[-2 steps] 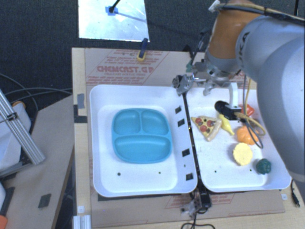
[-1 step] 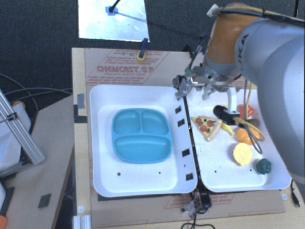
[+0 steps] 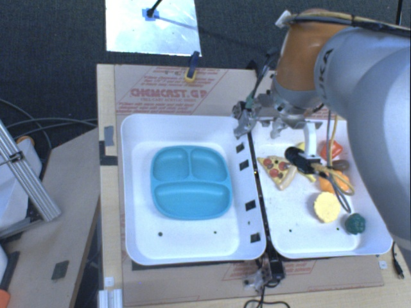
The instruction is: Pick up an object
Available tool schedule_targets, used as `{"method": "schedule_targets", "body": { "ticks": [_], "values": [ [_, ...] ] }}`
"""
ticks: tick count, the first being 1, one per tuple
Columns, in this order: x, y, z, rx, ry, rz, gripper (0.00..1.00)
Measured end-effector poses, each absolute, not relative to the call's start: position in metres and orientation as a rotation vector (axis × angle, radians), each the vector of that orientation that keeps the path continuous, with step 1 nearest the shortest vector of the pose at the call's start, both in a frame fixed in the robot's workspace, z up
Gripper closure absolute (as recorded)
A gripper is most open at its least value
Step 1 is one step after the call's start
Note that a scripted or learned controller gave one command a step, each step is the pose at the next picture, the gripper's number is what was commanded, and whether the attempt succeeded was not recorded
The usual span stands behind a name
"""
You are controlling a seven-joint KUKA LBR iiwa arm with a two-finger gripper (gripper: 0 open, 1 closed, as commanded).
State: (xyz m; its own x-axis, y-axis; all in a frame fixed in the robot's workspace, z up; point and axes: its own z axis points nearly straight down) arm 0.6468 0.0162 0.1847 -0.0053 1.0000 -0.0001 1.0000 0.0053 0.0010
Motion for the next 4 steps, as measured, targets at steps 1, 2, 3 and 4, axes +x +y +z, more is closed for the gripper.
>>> {"method": "schedule_targets", "body": {
  "ticks": [1,2,3,4],
  "values": [
    [0.603,0.015,0.184,2.223,2.222,-0.002,0.00],
    [0.672,0.048,0.185,2.210,2.226,0.011,0.00],
    [0.663,0.057,0.184,2.215,2.227,0.002,0.00],
    [0.650,0.073,0.185,2.214,2.227,0.001,0.00]
  ]
}}
